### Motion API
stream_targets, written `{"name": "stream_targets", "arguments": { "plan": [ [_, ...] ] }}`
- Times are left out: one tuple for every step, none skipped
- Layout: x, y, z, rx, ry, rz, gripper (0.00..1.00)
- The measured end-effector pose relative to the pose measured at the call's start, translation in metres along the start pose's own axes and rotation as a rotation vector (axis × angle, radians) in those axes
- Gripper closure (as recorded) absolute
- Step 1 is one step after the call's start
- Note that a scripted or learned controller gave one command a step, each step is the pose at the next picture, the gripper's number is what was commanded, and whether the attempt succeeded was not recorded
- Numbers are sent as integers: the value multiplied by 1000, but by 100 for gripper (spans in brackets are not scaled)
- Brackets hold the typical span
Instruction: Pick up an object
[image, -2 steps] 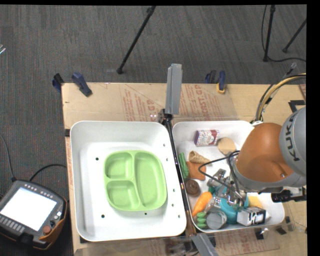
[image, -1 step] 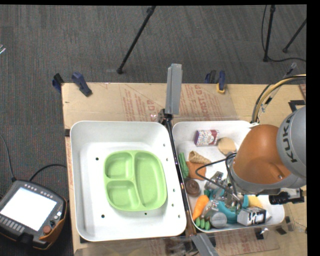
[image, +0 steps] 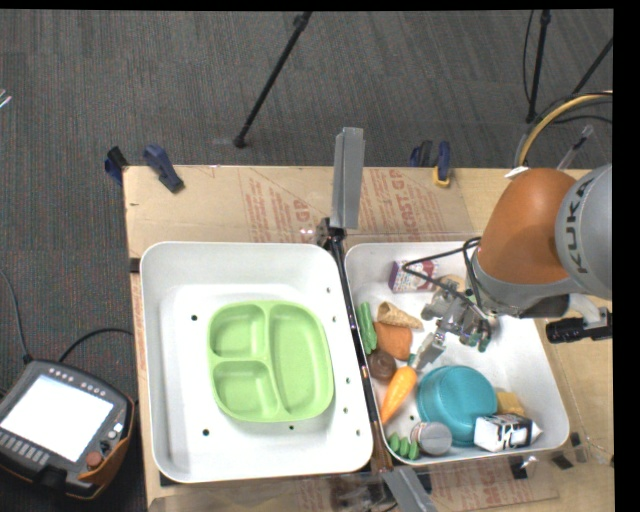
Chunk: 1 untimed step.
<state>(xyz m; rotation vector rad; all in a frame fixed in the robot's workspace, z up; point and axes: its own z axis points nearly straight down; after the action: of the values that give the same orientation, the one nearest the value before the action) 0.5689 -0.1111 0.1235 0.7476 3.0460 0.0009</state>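
Gripper (image: 436, 345) hangs low over the right bin (image: 553, 395), jaws look slightly apart w/ nothing between them afaict. Closest grab imo is the orange carrot (image: 398, 391), just below-left of the tips, long axis running diagonal, fat end toward the teal bowl (image: 455, 400)

Divided tray (image: 270, 361) in the left bin (image: 165, 300); in the right bin (image: 545, 375), bowl (image: 455, 398) right of carrot (image: 398, 391), carton (image: 505, 432) just beside bowl.
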Motion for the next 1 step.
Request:
{"name": "stream_targets", "arguments": {
  "plan": [
    [61,-6,37,2,7,-55,0]
  ]
}}
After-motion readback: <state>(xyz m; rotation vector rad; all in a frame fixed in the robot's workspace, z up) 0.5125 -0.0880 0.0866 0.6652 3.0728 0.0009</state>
